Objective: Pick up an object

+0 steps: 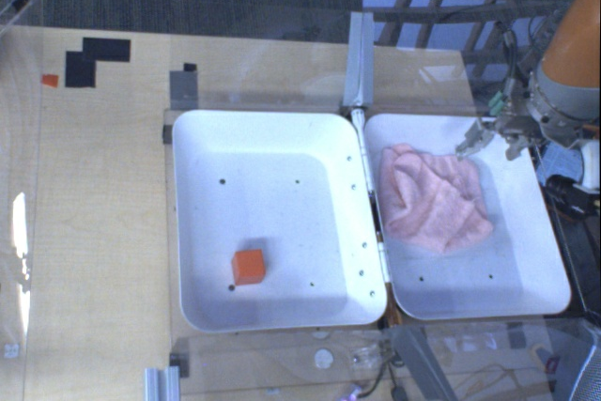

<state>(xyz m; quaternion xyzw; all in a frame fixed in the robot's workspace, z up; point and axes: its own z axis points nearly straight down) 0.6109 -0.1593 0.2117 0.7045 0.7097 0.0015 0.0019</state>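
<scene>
Landmark: right bin (526,296), white and shallow, the nearer of the two bins to the arm.

Gripper (490,140): hanging over the right bin's far edge, toward its far right corner; fingers spread apart, one tip toward the cloth, the other toward the bin's right wall; nothing between them.

Nearest thing: pink cloth (435,198), lying in the right bin, filling its left and middle part, far end close to the bin's far wall.

Relation that matters: cloth lying just to the near-left of the fingers and below them; cloth's far right corner almost under the left fingertip; touching or apart, not possible to tell from this slant.

Cloth's long axis: roughly from the bin's far wall toward its near wall, slightly slanted to the right at the near end.

Cloth's look: pale pink, soft, crumpled into folds and ridges, thicker on the left side, thinner and flatter at the near right edge; likely to bunch and give under a pinch, judging by the folds.

Other candidate: orange block (249,267), small and square, in the left bin (202,202), well apart from the right bin's wall and far from the gripper.

Likely next need: a short shift to the near-left plus a descent onto a raised fold.
</scene>
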